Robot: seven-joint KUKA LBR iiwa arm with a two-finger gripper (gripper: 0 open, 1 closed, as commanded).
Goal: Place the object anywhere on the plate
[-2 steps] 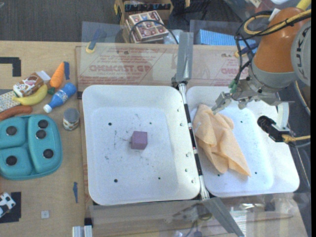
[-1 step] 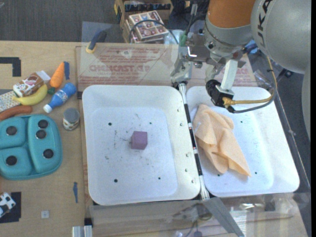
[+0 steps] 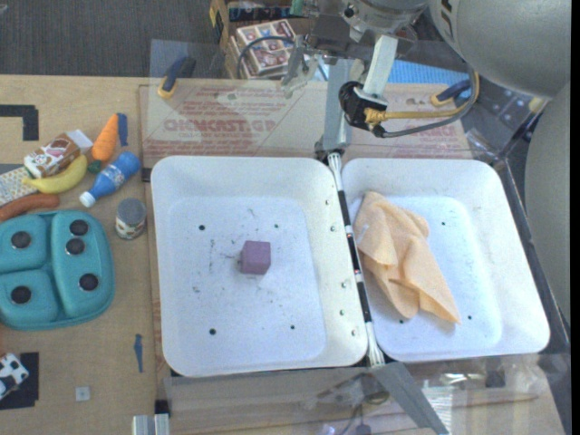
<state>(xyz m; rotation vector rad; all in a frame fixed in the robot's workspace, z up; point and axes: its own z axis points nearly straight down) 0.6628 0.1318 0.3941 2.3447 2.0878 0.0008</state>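
Note:
A small purple cube [image 3: 255, 257] rests on the floor of the left white bin [image 3: 181, 184], a little left of its middle. In the right white bin [image 3: 507, 198] a crumpled peach cloth [image 3: 402, 254] lies against the left wall. My gripper [image 3: 298, 67] hangs high at the back, over the clear sheet behind the left bin's far right corner. It is far from both the cube and the cloth, and I see nothing in it. The grey arm fills the top right.
Left of the bins lie a teal moulded tray [image 3: 53, 268], a small can [image 3: 130, 217], a toy bottle [image 3: 111, 178], a banana [image 3: 56, 179] and a carrot [image 3: 107, 138]. A cardboard box [image 3: 258, 25] stands at the back. Cables hang near the wrist.

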